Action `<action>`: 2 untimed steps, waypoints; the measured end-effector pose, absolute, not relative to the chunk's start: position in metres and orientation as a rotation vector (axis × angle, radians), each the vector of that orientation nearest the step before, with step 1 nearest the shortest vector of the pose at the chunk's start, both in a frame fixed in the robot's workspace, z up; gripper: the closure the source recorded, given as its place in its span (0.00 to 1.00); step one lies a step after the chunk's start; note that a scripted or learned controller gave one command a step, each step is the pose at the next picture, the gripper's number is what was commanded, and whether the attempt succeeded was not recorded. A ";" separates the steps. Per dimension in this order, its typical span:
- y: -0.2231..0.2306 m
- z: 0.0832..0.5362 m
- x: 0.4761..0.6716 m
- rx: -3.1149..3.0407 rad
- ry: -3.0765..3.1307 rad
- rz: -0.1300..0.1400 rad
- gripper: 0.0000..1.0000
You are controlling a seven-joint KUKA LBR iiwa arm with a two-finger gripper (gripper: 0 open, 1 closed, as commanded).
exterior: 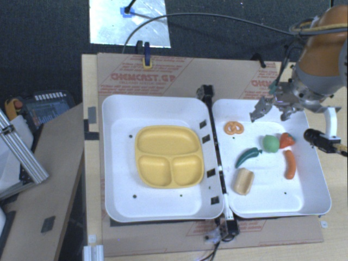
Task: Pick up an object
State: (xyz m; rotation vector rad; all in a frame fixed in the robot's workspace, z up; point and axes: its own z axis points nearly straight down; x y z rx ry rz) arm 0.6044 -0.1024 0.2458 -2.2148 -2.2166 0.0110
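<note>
A: Bread roll [243,180] sat nearest the camera, at the front of the right bin [304,200]. Jaws?

B: Gripper [273,107] hung over the right bin's back edge, its two fingers apart, nothing between them. Grey arm [322,48] with the orange band came in from the right.

A: Closest item to it?

B: Pretzel [234,128], just in front and to the left, not touching. Beyond that, the green ball [271,143] touched the tomato [286,140]. Green pepper [248,156] lay left of the ball, sausage [290,164] lay right, near the bin's right side.

A: Any lifted?

B: No, all six lay on the bin floor.

A: Left bin [117,162]?

B: Held a yellow tray [166,156] with three compartments, lying flat in the middle. Both bins sat on a cardboard sheet [174,75].
</note>
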 end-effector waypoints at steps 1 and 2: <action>-0.102 0.253 0.607 -2.219 -2.226 -0.002 0.00; -0.109 0.207 0.612 -2.220 -2.222 0.002 0.00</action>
